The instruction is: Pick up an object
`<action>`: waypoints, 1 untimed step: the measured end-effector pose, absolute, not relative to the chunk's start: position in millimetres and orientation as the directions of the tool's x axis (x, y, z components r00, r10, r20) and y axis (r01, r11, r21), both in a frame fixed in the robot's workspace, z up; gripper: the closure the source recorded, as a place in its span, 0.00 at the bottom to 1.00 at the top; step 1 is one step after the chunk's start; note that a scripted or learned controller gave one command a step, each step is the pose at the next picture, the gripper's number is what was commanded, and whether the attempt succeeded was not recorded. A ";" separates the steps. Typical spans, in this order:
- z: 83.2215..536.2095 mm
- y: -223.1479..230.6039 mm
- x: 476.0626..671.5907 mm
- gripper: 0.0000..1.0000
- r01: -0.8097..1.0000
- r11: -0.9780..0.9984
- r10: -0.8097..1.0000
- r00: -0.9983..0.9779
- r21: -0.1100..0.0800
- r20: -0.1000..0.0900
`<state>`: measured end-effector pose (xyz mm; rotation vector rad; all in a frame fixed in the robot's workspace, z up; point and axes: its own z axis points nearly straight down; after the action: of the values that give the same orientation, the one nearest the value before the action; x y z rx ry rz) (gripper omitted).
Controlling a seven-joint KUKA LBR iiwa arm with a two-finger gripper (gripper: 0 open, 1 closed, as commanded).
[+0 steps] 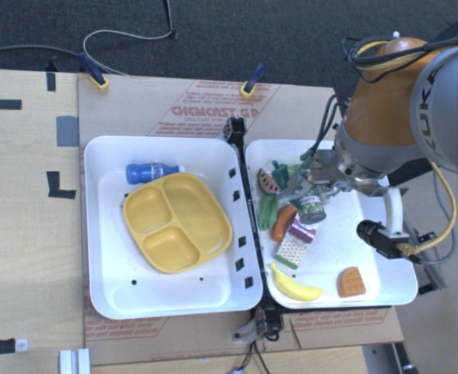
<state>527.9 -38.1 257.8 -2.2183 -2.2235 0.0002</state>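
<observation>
The arm [392, 100] reaches in from the right and hangs over the upper part of the right bin [385, 291], its orange band and grey housing covering much of that corner. The tool [316, 187] sits low over the cluster of small things near the bin's middle, but whether it is spread or pressed together I cannot tell, since the wrist body hides it from above. Just below the tool lies a small round can [312, 209] with a greenish label, close enough that it may be touching, though nothing can be seen pinched. Beside the can are an orange carrot [284, 220] and a green pepper [268, 209], lying side by side toward the bin's left wall. Above them rest a watermelon slice [267, 182] and a dark green leafy piece [281, 170]. Below the can a small purple packet [301, 231] touches a white grater-like block [290, 251]. A yellow banana [294, 286] lies along the front edge, and an orange biscuit-like piece [351, 282] sits well apart to its right. The left bin [104, 287] holds a yellow divided plate [177, 221] near its middle, with a blue bottle [149, 172] lying on its side just behind it. Both bins rest on a cardboard sheet [206, 107] on the table [19, 248].
</observation>
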 end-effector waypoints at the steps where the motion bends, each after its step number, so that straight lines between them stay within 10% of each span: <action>1: 268.2 -57.3 483.9 1.00 1.000 0.001 1.000 -0.001 -0.001 0.000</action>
<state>483.9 -57.3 268.2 -2.2192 -2.2224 0.0010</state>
